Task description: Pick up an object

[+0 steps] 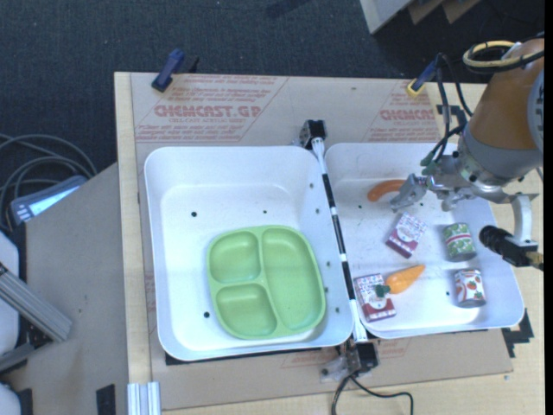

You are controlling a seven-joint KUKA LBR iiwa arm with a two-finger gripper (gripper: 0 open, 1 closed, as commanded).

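My gripper hangs over the right bin with fingers apart, holding nothing. The sausage lies just left of it, long axis pointing toward my fingers, the nearest object.

Camera position: fixed above the bench, at moderate distance.
Facing: downward at a slant.
Coverage: both shallow white plastic bins; grey-and-orange arm at right.

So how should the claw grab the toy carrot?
Probably from straight above, across the middle of the carrot's orange body. It lies flat and slanted, so the claw should turn crosswise to it. Its green end touches the red-and-white packet, while the pointed end has bare bin floor around it, so gripping nearer there seems safer.
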